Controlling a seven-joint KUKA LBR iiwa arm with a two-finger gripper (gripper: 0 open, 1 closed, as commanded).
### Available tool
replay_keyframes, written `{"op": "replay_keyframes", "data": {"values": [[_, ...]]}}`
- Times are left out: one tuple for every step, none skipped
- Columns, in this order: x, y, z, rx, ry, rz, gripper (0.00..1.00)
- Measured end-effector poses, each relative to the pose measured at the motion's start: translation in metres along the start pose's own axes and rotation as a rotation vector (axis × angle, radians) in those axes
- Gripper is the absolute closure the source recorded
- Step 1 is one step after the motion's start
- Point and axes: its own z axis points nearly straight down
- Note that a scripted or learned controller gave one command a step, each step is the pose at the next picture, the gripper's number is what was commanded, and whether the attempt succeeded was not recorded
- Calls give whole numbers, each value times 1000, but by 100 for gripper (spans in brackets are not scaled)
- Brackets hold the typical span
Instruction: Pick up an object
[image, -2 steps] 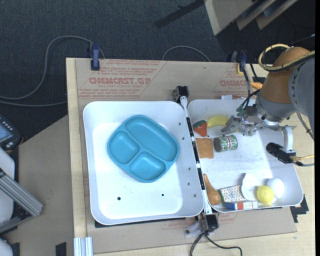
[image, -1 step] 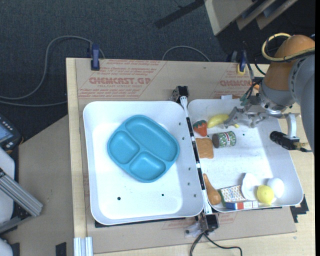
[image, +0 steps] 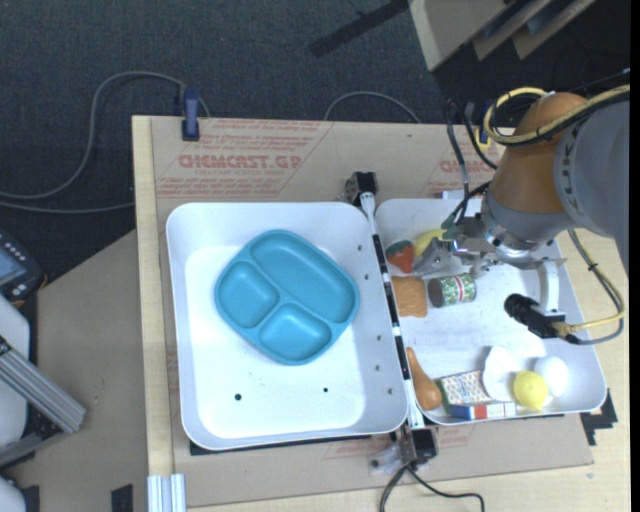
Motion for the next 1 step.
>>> {"op": "replay_keyframes", "data": {"values": [[-12,-45,32,-2,-3,9,0]]}}
